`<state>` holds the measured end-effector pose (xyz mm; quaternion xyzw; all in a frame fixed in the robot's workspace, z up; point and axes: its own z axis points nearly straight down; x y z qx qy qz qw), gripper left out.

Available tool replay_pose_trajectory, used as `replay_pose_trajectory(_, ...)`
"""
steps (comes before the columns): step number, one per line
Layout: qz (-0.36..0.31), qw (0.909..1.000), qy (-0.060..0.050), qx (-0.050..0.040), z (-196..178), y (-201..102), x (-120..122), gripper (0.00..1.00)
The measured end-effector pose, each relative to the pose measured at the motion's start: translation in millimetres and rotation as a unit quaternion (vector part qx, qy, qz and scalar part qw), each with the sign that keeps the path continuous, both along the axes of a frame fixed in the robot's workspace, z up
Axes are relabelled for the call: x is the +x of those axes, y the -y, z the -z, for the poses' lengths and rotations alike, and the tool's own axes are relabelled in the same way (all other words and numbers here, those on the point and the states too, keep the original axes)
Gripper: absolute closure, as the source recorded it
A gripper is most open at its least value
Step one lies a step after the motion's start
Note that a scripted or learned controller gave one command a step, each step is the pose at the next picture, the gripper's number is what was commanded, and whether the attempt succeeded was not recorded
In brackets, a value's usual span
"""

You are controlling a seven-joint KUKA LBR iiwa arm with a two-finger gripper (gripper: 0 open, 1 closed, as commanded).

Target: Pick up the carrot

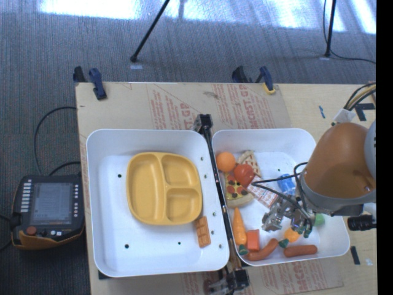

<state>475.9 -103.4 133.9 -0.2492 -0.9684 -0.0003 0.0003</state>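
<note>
A yellow divided plate (pixel 164 187) lay in the left bin (pixel 107 251), with a small brown block (pixel 202 232) just beside its lower right corner. The right bin (pixel 295 140) held an orange (pixel 225 161), a pizza slice (pixel 235 189) and 2 sausages (pixel 300 250). A teach pendant (pixel 48 211) sat on the carpet left of the table (pixel 141 103).

Grey carpet floor (pixel 49 54), sunlit patches along top, tripod legs (pixel 153 26), plywood bench (pixel 159 100)

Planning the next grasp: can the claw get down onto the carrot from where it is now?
Probably yes: the carrot lies uncovered near the right bin's left wall, left of the claw; that wall may crowd it.
</note>
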Motion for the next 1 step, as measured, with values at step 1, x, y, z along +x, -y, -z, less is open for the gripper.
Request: replay_pose_trajectory(1,-0.019,0.9998,0.000,0.0000,-17.1,-4.4,0.1,1.00)
